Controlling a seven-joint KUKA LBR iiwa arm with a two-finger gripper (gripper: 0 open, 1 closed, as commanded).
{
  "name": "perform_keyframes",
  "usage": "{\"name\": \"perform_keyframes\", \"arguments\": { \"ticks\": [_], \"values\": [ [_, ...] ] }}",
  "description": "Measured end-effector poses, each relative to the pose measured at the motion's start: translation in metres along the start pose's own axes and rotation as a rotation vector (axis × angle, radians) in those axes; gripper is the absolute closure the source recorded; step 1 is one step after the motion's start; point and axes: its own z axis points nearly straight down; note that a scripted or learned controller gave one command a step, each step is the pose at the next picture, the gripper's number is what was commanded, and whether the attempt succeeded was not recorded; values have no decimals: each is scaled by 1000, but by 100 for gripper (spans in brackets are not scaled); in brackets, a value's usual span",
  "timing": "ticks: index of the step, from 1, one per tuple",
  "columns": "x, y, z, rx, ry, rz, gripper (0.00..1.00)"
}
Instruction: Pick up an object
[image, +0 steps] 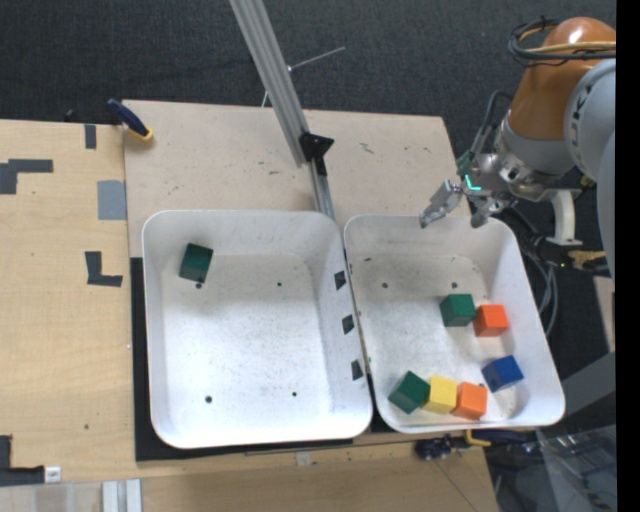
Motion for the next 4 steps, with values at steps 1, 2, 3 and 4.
{"name": "perform_keyframes", "arguments": {
  "ticks": [1,2,3,4],
  "values": [
    [-1,1,-3,-4,-3,-1,0],
    [-9,-4,54,1,-3,1,0],
    [-12,-11,117,2,-2,0,0],
    [-11,-12,128,-2,-4,-1,0]
  ]
}}
